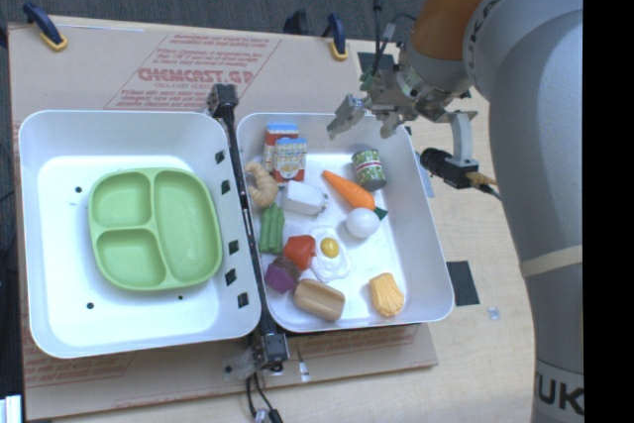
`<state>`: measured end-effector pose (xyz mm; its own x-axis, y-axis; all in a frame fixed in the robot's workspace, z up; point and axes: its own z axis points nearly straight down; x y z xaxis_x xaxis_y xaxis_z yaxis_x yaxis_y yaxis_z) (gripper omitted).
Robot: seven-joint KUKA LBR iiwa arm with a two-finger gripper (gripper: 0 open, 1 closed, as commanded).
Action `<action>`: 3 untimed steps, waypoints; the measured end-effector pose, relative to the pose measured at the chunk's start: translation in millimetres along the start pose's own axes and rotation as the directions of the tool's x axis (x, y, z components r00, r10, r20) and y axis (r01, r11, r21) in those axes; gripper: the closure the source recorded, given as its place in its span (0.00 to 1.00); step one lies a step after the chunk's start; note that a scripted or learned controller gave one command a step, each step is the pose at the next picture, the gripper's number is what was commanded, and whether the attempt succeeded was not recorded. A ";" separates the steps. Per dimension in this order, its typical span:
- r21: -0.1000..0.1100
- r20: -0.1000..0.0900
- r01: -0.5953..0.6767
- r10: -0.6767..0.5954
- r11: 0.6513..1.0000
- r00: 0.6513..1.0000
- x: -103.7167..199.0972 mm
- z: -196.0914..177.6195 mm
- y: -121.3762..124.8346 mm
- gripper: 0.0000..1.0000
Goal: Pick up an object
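Toy food pile fills right white plastic bin (428,243): orange plastic carrot (348,190), green-labelled can (369,167), white egg (361,223), red-and-white carton (283,138). Grey two-finger gripper (369,117) hangs over the bin's top rim, fingers spread, nothing between them. Green divided plate (155,229) sits in left bin (50,136).

**Arm poised, fingers spread**

The grey arm (540,114) sweeps in from the right, orange band (456,0) just above the wrist. The gripper (367,119) hangs low and leftward of that band, fingers parted, nothing between them.
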<state>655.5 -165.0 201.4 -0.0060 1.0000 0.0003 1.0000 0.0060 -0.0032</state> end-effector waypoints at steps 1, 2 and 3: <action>0.001 0.000 0.000 0.000 1.000 1.000 27.6 15.2 -86.3 0.00; 0.001 -0.001 0.001 -0.001 1.000 1.000 16.1 110.7 -179.3 0.00; 0.000 0.000 0.007 -0.007 1.000 1.000 16.1 100.3 -178.0 1.00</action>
<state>477.1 -149.9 101.7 -0.0127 0.9999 0.0006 0.9999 0.0127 -0.0030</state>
